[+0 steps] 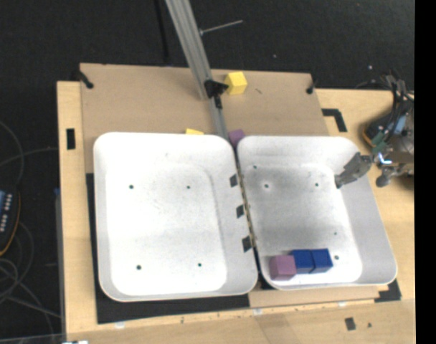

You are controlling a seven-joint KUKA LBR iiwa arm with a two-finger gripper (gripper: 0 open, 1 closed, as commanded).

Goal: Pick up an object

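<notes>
2 blocks, a purple block (282,266) touching a blue block (310,259), lie in the right bin (361,213) at its near edge, well nearer and left of the gripper (367,167), spread and empty, at the bin's far-right rim.

White bins (168,213) smooth plastic, scuffed grey; bench (275,99) matt board.

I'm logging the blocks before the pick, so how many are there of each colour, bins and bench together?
Blue: 1, a block at the right bin's near edge.
Purple: 2, one beside the blue block, one on the bench behind the bins.
Yellow: 2, one by the slanted rail, one behind the left bin.
Total: 5.
</notes>
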